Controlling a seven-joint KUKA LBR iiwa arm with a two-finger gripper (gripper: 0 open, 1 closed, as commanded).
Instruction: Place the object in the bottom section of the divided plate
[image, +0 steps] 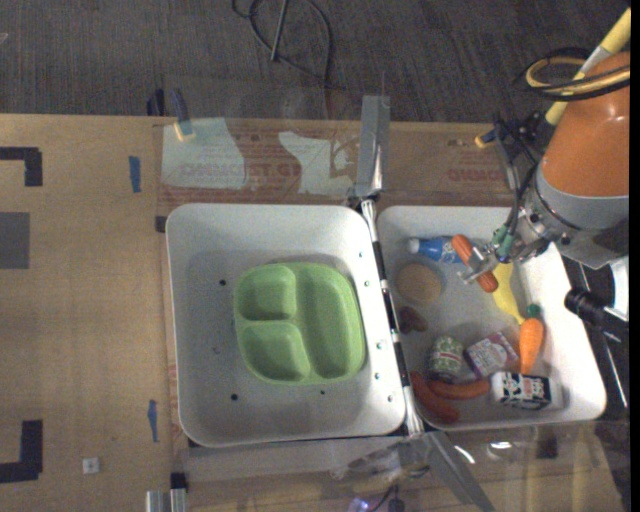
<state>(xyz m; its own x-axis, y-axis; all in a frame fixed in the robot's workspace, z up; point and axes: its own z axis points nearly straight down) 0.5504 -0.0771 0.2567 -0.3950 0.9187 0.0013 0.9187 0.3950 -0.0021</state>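
The tool (487, 262) hangs over the upper part of the right bin (590, 395), close to a small orange carrot (472, 260) and a blue-and-white bottle (432, 246). How far its fingers stand apart cannot be told, nor whether the carrot lies between them or merely under them; the arm's grey-and-orange body (590, 150) covers the bin's far corner and most of the wrist. The task does not say which object is meant, so the carrot is only a guess from its nearness. The green plate (298, 322) sits in the left bin (200, 260), well apart from the tool, with one long section on its right and two smaller ones on its left; which of these counts as the bottom one is open to doubt from this slant. The likely troubles: the grip could close on the bottle beside the carrot, or on both, since they touch or nearly do; a thin hold on a round carrot could slip during the carry over the wall between the bins; and a drop placed a little off would land in the wrong section. Lower in the right bin lie a second carrot (531, 343), a brown round thing (420, 283), a can (447, 357), a red sausage (445, 392) and a small carton (522, 390), crowded and hard to name surely.
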